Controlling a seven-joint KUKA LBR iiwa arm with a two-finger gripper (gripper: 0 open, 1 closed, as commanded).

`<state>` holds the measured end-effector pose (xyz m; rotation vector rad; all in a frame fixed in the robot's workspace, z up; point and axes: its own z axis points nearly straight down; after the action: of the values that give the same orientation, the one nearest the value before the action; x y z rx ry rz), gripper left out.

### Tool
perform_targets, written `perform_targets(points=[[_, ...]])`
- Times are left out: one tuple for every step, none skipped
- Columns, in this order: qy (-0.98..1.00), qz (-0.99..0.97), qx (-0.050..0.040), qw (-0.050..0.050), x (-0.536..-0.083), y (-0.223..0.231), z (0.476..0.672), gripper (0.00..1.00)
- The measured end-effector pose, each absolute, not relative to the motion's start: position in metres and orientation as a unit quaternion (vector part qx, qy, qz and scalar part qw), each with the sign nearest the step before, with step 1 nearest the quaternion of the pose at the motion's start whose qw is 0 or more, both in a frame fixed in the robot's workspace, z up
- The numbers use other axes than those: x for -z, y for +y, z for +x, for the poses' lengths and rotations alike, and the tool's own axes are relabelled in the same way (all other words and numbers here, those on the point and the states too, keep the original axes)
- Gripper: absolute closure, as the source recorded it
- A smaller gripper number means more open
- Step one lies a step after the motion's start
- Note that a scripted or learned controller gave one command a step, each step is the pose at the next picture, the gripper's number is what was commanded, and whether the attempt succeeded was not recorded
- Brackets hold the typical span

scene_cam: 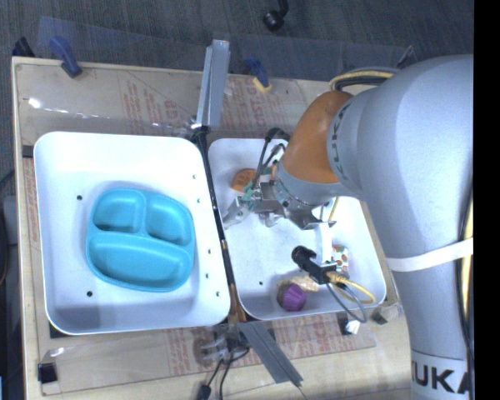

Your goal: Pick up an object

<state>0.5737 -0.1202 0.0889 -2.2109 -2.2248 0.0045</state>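
My gripper (243, 206) reaches down into the right white bin (258, 311), at its left side close to the wall between the two bins. A small tan and orange object (244, 177) lies just behind the gripper, near the bin's far left corner. A purple object (293, 297) rests near the bin's front edge. A small multicoloured object (342, 260) sits at the bin's right side, partly hidden by the robot's parts. Nothing is visibly held.
The left white bin (58, 161) holds a blue divided plate (140, 239) in its middle. The grey arm with its orange band (317, 144) covers the right bin's far right part. Blue clamps (67, 57) hold the bench's plastic sheet.
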Motion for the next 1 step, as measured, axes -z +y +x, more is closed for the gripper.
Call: perform_targets(points=[[-0.704,-0.71,-0.0023,-0.012,-0.0954,-0.1103,0.5067,0.0]])
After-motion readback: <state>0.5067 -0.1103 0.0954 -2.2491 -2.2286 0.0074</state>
